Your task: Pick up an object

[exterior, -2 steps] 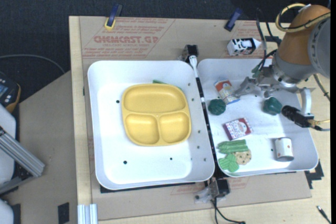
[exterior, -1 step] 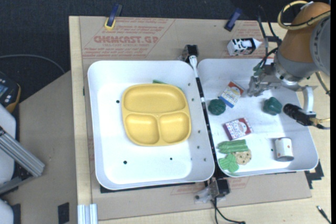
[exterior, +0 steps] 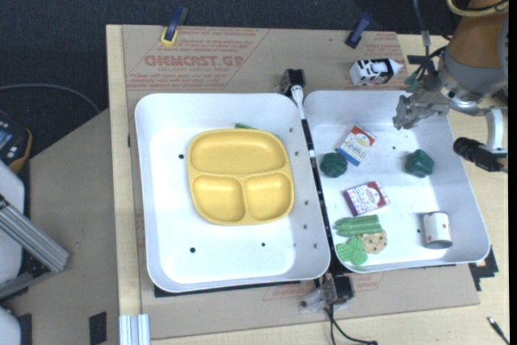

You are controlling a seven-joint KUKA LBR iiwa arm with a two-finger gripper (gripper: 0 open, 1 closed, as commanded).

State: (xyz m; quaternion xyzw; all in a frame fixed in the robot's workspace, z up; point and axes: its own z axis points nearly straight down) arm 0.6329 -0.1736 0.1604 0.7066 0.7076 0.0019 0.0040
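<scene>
The claw (exterior: pixel 409 111) hangs over the right bin's (exterior: pixel 477 210) twelve o'clock edge; how far open it is, I cannot tell. Nearest candidate, a green lump (exterior: pixel 418 164), lies at its six o'clock, loose and ungrasped.

Both bins white: left bin (exterior: pixel 161 174), right bin (exterior: pixel 460 198). Divided plate (exterior: pixel 240 174) yellow. Two round items dark green (exterior: pixel 334 166), (exterior: pixel 418 163). Small packet (exterior: pixel 356 145) white, blue and orange; second packet (exterior: pixel 365 197) dark red with white label. Cylinder (exterior: pixel 436 228) silver. Tabletop (exterior: pixel 129 93) tan with red print.
</scene>
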